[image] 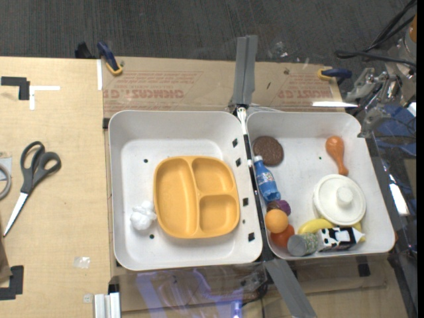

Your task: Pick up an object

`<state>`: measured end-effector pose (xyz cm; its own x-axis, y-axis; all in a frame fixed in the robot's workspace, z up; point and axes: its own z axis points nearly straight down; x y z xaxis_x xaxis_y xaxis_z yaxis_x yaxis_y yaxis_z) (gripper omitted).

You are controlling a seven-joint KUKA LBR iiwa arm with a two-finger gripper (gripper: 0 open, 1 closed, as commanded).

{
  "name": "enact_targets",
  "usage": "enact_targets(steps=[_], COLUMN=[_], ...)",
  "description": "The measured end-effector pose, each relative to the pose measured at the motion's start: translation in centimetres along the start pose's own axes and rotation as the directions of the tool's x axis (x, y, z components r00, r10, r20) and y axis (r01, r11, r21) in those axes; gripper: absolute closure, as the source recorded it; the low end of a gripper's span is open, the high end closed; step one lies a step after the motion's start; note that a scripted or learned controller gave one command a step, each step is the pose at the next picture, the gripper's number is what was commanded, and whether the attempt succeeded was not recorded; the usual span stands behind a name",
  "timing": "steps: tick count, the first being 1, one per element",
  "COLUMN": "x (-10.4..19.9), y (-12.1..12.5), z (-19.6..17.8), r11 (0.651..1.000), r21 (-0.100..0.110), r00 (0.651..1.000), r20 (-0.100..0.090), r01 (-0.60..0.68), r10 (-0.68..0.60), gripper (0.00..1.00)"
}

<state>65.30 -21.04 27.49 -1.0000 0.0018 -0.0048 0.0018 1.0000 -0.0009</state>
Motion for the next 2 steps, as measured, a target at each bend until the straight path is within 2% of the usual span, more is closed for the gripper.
enact_targets(steps=[1, 2], x=[0.9, -0.5], y=[-1.0, -1.1], z=[9.6, 18.1], r11=[0.997, 0.979], r21=[0.000, 0.000], r00=[0.997, 0.979], r20=[-0.001, 0.001], r01=[-0.080, -0.204], r10=[0.080, 0.204], gripper=[0.00, 0.00])
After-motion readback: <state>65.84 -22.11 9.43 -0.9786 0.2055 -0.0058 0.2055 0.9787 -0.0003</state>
